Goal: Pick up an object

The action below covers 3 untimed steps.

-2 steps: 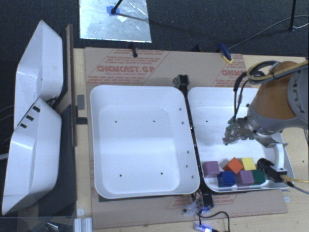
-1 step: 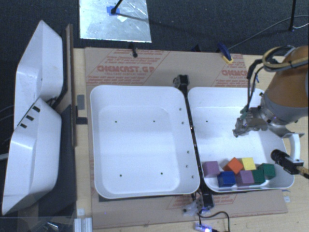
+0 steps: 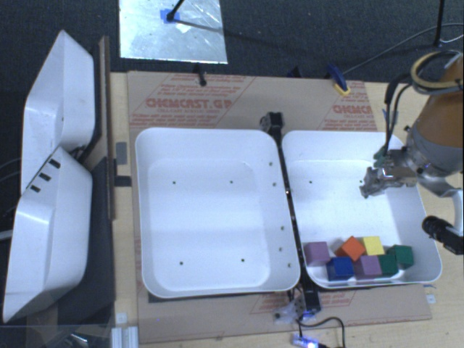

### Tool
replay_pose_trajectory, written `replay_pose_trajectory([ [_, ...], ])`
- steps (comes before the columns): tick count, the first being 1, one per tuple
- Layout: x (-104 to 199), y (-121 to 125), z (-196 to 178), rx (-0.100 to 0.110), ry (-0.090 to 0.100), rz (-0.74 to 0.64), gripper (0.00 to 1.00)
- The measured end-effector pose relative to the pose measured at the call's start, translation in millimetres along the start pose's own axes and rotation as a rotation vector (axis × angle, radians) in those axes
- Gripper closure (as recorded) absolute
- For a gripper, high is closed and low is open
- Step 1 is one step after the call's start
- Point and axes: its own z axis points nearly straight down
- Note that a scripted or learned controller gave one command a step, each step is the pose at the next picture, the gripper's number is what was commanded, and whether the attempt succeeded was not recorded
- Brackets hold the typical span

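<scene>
- Camera view: the blocks (image 3: pixel 359 257) lie bunched against the near wall of the right bin (image 3: pixel 319 151), at the 6 o'clock end of its floor.
- Cluster contents: an orange block (image 3: pixel 353 248) and a yellow block (image 3: pixel 373 245) on the far side; purple, blue and green blocks on the near side. Most are touching, so they offer little room for a finger between them.
- The cluster's long axis runs 9 o'clock to 3 o'clock, along the near wall.
- The gripper (image 3: pixel 371 184) hangs over bare bin floor, well apart from the cluster.
- Key relation: the blocks lie at 6 o'clock from the gripper, almost straight toward the near wall.
- Gripper state: nothing shows between its fingers; whether they stand apart or together cannot be told at this resolution.
- The left bin (image 3: pixel 210 140) lies at 9 o'clock.
</scene>
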Motion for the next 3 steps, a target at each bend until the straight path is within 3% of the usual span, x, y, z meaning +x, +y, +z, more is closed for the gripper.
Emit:
replay_pose_trajectory([
  [1,0,1,-32,0.002,0.000,0.000,1.00],
  [3,88,38,-28,0.005,0.001,-0.004,1.00],
])
